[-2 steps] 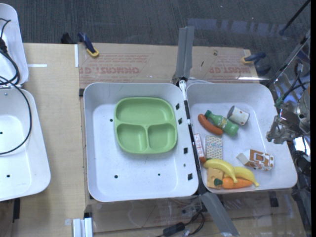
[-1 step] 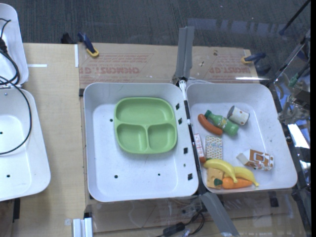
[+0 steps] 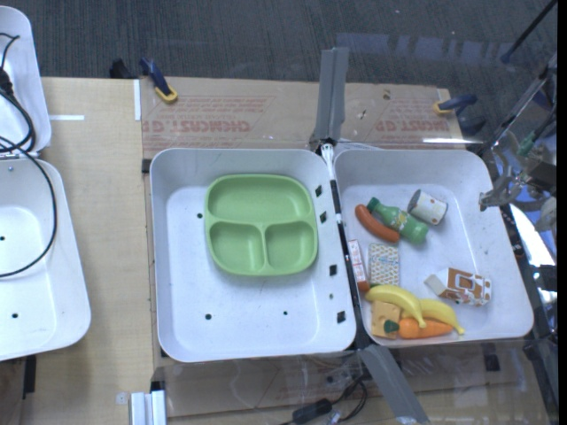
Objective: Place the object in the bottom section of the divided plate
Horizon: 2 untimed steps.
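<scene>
A light green divided plate [image 3: 261, 224] lies flat in the left bin [image 3: 177, 264], towards its back. It has one wide section at the far side and two smaller sections at the near side; all three hold nothing. The loose objects lie in the right bin [image 3: 483, 228]: an orange-red sausage [image 3: 378, 224], a green bottle [image 3: 399, 221], a white can [image 3: 428, 207], a yellow banana [image 3: 412, 304], a carrot [image 3: 423, 328] and a small brown-and-white carton [image 3: 468, 285].
A speckled flat square [image 3: 383, 262] and a thin red-and-white packet [image 3: 356, 259] lie near the divider between the bins. A grey post [image 3: 332, 96] rises behind that divider. White basins [image 3: 35, 255] with a black cable stand at the far left. Metal framing [image 3: 518, 175] crowds the right edge.
</scene>
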Available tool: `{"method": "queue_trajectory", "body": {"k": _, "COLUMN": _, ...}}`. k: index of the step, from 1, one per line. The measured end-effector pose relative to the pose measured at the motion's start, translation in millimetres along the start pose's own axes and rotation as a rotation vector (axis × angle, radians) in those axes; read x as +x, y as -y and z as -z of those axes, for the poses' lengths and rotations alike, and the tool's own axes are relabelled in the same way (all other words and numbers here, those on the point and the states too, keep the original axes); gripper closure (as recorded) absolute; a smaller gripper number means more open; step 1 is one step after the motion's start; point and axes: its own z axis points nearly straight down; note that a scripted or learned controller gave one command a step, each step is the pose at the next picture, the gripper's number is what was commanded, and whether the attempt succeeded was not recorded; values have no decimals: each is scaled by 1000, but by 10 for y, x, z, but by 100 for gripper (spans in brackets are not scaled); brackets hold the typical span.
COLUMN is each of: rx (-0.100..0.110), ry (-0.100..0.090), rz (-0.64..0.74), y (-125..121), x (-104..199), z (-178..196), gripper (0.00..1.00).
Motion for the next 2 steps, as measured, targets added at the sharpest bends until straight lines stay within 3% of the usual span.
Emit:
{"method": "queue_trajectory", "body": {"k": 1, "rx": 2, "ry": 2, "rz": 2, "y": -5, "x": 0, "z": 80, "gripper": 100}}
{"method": "queue_trajectory", "body": {"k": 2, "rx": 2, "ry": 0, "rz": -16, "y": 183, "x": -7, "z": -84, "gripper": 100}}
